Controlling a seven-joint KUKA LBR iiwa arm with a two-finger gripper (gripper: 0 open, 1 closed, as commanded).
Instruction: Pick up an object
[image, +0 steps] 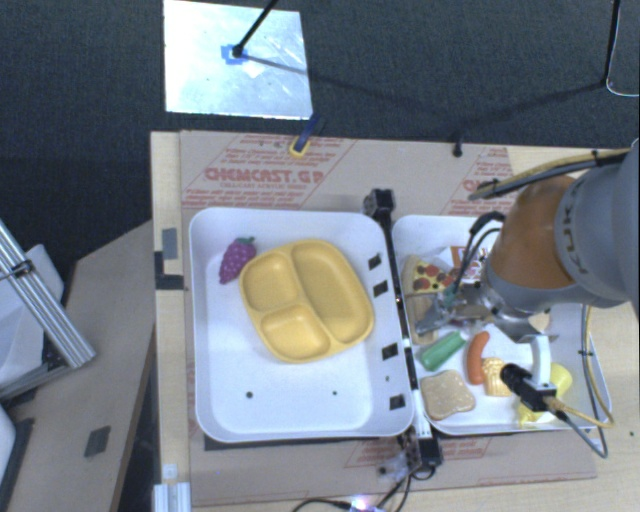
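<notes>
Arm over the right bin, reaching among toy food

Nearest, at the lower right of the frame, the right bin (440, 425) holds a tan bread slice (447, 394), a green cylinder (441, 350), an orange sausage shape (478, 357) and a yellow piece (560, 380) partly behind cabling. These look like small, light, stiff plastic toys, probably smooth and apt to slip; the green cylinder seems best taken across its narrow width, the flat bread slice by its edges. Above them the gripper (447, 312) sits low beside a pizza slice (427, 276), but the wrist hides it and I cannot tell its state or whether it holds anything. At mid-left, the left bin (215, 400) carries a yellow 3-compartment plate (300, 298) and purple grapes (236, 259) just beside it. Farther up, the tabletop (260, 170) shows printed cardboard.
</notes>
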